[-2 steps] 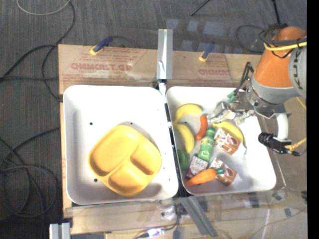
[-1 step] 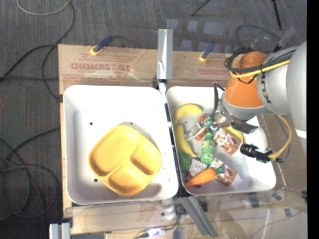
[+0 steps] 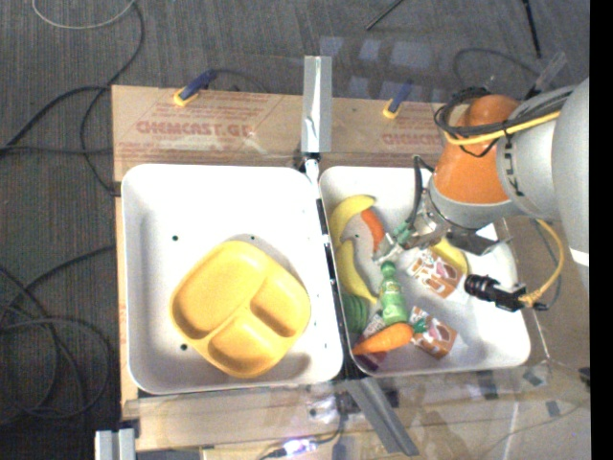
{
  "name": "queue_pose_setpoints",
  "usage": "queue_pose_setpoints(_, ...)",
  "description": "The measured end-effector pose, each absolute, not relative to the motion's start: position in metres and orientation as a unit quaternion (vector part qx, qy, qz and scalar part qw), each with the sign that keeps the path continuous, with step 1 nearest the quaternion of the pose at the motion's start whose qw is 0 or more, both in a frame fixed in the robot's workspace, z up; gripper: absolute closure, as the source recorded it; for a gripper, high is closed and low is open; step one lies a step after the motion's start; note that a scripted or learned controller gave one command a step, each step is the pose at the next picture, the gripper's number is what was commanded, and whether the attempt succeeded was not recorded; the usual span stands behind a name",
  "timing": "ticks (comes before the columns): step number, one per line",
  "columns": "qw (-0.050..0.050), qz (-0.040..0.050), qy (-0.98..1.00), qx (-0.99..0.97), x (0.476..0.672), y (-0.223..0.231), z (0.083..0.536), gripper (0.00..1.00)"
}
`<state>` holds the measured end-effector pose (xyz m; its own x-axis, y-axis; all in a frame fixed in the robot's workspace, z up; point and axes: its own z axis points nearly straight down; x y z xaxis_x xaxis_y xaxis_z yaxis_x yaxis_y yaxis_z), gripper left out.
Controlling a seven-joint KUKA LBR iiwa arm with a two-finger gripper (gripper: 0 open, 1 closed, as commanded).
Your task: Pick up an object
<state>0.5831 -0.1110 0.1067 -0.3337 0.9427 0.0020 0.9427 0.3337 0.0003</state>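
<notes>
- The pincer (image 3: 410, 233) reaches down into the right bin (image 3: 498, 353), over the heap of toy food; whether it is open or closed cannot be told
- Under it lie a banana (image 3: 347, 214), a green bottle (image 3: 392, 295) and a carrot (image 3: 386, 337)
- A yellow divided plate (image 3: 241, 307) sits in the left bin (image 3: 153, 209)

Even overhead light, white bins (image 3: 230, 185) glaring, soft shadows, slightly grainy, mild blur
</notes>
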Motion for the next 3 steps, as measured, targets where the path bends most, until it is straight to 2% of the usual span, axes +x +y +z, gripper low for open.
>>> queue_pose_setpoints(1,0.0,0.0006,-0.794,-0.608,0.588,-0.059,0.204,1.0)
queue_pose_setpoints(2,0.001,0.0011,-0.744,-0.668,0.59,0.06,0.232,1.0)
queue_pose_setpoints(3,-0.002,0.0022,-0.8,-0.6,0.648,0.091,0.259,1.0)
